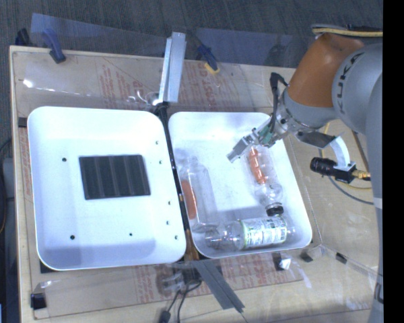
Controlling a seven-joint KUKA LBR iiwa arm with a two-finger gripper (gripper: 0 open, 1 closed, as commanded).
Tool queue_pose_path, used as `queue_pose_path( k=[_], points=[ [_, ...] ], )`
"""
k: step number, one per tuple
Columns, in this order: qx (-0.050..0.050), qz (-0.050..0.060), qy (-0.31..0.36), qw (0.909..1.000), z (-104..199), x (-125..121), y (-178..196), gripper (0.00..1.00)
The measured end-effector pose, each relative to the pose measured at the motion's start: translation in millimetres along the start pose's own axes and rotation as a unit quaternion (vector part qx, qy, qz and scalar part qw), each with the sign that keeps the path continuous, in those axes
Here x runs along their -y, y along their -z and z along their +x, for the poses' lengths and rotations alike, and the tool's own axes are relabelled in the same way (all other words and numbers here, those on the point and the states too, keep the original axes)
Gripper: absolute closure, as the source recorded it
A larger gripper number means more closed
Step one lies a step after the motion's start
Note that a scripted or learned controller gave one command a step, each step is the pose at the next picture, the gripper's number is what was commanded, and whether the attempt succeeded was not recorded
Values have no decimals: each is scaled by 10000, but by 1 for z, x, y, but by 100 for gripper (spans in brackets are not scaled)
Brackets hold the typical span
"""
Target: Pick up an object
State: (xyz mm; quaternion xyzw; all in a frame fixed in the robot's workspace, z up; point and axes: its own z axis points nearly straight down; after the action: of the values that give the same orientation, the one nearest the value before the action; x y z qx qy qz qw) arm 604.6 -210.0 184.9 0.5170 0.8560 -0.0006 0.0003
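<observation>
Left bin (54,180): dark ribbed pad (114,176) at centre. Right bin (219,123): clear bottle (194,184) with orange insert along left wall, green-labelled bottle (259,234) lying at near edge, another clear bottle (261,173) with orange insert toward right. Gripper (250,144) just above that bottle's far end; grip state impossible to tell.

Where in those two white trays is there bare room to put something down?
The left tray has bare floor all around its dark ribbed panel. The right tray is crowded: clear bottles along its left wall, front wall and right side, with the pincer above. Its free patches are the middle floor and the back left corner.
</observation>
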Motion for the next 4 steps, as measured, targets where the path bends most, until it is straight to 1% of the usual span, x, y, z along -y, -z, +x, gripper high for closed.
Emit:
queue_pose_path(
  k=[1,2,3,4],
  points=[
    [3,-4,159,9999,-10,-18,8,0],
    [-1,-4,330,9995,-20,-38,-15,0],
    [-9,9,299,9996,-1,-3,-18,0],
    [1,-1,89,10000,5,10,11,0]
  ],
)
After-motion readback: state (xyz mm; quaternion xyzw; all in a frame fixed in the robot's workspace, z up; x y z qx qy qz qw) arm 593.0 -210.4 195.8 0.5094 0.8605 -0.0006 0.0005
